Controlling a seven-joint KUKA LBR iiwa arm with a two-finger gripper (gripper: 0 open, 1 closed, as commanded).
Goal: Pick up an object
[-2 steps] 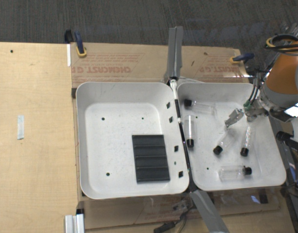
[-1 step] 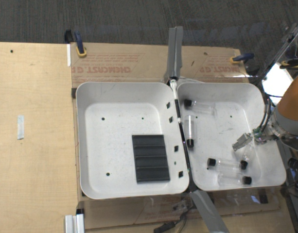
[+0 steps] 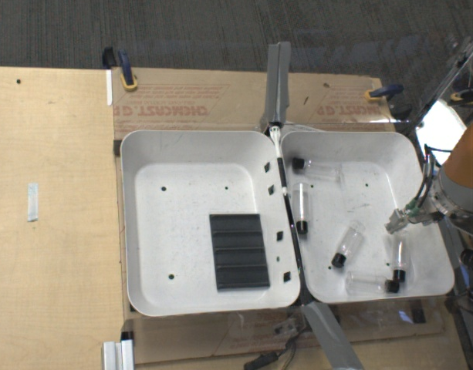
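The arm is at the reaching step — nothing is picked up yet, going by how things lie. The gripper [image 3: 398, 220] hangs over the right bin [image 3: 410, 156], close to that bin's right wall. I cannot tell how the jaws stand, because they are small and blurry here. Several clear tubes with black caps lie in the right bin. One tube [image 3: 398, 262] lies just below the gripper, near the bin's right wall, with its cap toward the front edge. Another tube [image 3: 345, 247] lies near the middle of the right bin, tilted. A third tube [image 3: 300, 205] lies along the bin's left wall. The closest one is not between the jaws — it sits a bit nearer the front. Next the arm should likely slide toward the front of the right bin, line up across that tube, then go down. A black block [image 3: 238, 250] lies in the left bin [image 3: 143, 160].
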